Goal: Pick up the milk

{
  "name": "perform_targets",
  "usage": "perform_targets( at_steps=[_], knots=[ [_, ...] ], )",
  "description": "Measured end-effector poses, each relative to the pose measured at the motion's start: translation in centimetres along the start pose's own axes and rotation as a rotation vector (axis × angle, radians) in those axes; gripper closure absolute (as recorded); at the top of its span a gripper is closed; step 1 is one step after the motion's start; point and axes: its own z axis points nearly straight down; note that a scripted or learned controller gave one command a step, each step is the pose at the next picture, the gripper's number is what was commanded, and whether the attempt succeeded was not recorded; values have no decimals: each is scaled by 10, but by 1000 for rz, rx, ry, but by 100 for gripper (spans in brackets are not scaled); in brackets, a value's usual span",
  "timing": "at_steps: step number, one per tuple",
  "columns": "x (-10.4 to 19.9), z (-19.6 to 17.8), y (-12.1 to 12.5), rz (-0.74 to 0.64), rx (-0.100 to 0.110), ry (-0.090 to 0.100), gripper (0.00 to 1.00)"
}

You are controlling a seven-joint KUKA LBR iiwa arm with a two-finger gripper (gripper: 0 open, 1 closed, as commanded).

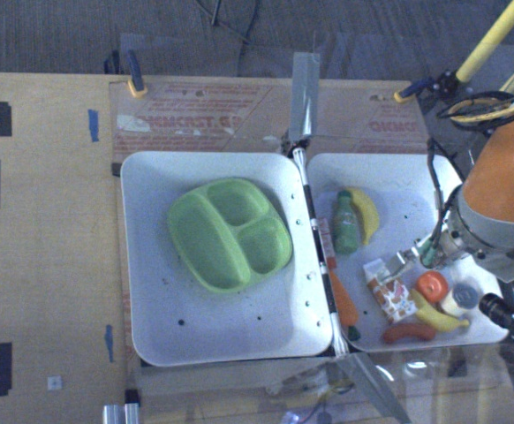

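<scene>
The milk (390, 292), a small carton with red and white print, lies flat on the floor of the right bin (407, 179), tilted so one end points toward the tool (407, 261) and the other toward the bin's near edge. The tool hangs just above the carton's upper end, at the end of the grey arm (495, 193) with its orange band, which comes in from the right. Whether its fingers are spread or pressed together cannot be told; nothing is seen between them, and the carton rests on the bin floor.

Just right of the milk, below the tool, sits a tomato (432, 286), with a banana (442, 317) curving beneath it and a white bottle (459, 300) beside that, near the bin's right wall. A red sausage (408, 333) lies at the near edge, below the carton. To the tool's left, a carrot (343, 300) runs along the wall between the bins. Farther up on the tool's left, a green bottle (346, 223) lies lengthwise, touching a second banana (367, 213) on its right side.

Well to the left of the tool, the left bin (151, 325) holds a green divided plate (230, 233) with three compartments, set near its middle. Both bins rest on cardboard (204, 113) on the worktop (45, 237).
</scene>
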Motion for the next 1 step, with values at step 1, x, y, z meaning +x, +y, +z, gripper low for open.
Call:
perform_targets(
  at_steps=[1],
  knots=[
    [-2,91,0,-483,-5,-5,0]
  ],
)
